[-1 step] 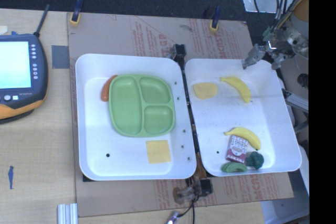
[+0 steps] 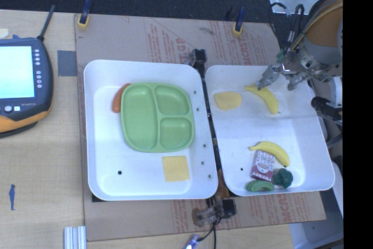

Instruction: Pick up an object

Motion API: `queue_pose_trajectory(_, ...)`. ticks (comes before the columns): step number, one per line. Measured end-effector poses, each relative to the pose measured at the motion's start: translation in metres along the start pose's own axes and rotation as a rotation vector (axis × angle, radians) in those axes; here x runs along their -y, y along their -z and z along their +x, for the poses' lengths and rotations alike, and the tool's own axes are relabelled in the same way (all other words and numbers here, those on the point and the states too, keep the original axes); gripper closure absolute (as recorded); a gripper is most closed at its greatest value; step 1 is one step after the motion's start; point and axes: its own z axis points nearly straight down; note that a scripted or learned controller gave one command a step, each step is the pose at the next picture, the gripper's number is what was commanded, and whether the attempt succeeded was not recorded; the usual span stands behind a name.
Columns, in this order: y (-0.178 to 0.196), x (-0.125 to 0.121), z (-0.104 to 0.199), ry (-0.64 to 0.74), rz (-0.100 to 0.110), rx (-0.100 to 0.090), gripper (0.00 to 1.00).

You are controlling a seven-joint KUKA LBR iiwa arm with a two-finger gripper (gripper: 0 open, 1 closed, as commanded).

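Note:
In the right bin (image 2: 303, 125), a yellow banana (image 2: 267, 98) lies near the far wall. My gripper (image 2: 280, 81) hangs just above the banana's far end, at the bin's back right corner. Its fingers stand open with nothing between them. A pale yellow flat piece (image 2: 228, 100) rests to the left of the banana. At the bin's near side lie a second banana (image 2: 274, 151), a red packet (image 2: 263, 164), a dark green broccoli-like toy (image 2: 284, 178) and a light green piece (image 2: 259, 186).
The left bin (image 2: 99, 178) holds a green divided plate (image 2: 157, 116), an orange-red sausage (image 2: 118, 98) tucked at its left edge, and a yellow square slice (image 2: 175, 168). A control tablet (image 2: 20, 81) sits on the bench at far left.

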Motion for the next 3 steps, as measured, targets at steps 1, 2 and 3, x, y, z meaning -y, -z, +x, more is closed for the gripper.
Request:
queue_pose_trajectory(1, -0.046, 0.015, -0.005, 0.001, -0.002, 0.001, 0.0)
queue_pose_trajectory(2, -0.034, 0.014, -0.006, 0.002, -0.003, 0.003, 1.0)
queue_pose_trajectory(3, -0.035, 0.014, -0.005, 0.002, -0.002, 0.002, 0.0)
